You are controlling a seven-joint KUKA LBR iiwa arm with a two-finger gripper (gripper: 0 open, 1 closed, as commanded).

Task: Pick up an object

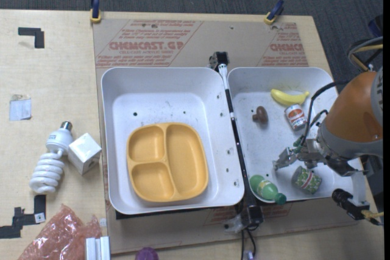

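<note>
The right bin [244, 91] holds a yellow banana [289, 96], a small red-and-white can [295, 117], a small brown object [261, 114], a green bottle-like object [265, 188] at the front and a green patterned can [306, 179]. My gripper [286, 159] hangs low over the bin's floor, just left of and above the green can, with the grey arm and its orange band [361, 109] behind it on the right. Nothing is visibly held in it.
The left bin [116, 94] contains a yellow three-compartment plate [167, 161]. On the bench to the left lie a spiral light bulb [50, 158], a white cube [85, 152] and a pink mesh bag [61, 233]. A black divider strip [228, 106] runs between the bins.
</note>
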